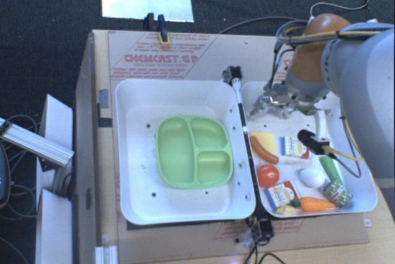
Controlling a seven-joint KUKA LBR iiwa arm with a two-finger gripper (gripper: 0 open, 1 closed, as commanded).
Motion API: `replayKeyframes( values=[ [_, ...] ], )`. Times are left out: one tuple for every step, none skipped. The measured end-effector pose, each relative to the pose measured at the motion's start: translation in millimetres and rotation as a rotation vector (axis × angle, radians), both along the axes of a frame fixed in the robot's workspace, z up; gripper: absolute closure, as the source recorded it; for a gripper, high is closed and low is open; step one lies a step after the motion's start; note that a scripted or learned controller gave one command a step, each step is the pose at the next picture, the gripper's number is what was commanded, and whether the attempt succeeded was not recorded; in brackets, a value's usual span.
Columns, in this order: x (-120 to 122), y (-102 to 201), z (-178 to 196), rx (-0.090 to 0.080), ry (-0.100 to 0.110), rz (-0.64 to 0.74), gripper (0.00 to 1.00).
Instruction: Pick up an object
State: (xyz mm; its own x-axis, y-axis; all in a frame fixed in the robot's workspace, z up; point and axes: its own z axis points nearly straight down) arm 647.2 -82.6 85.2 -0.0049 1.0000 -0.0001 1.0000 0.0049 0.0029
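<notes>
My gripper hangs over the far left part of the right bin, open, with nothing between its fingers. Just in front of it lie a yellow cheese wedge and an orange-red sausage. Nearer the front are a red tomato, a small carton, a white egg, a green cucumber, a can, a carrot and a juice box.
The left bin holds a green divided plate. A black bar runs along the seam between the bins. The grey arm covers the right bin's far right corner.
</notes>
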Motion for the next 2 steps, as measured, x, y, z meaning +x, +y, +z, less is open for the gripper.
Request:
replayKeyframes(
  values=[
    [-66.9, -2.0, -0.8, 0.0, 0.002, -0.003, 0.0],
    [-93.4, -4.1, -0.9, 0.0, 0.002, -0.003, 0.0]
  ],
)
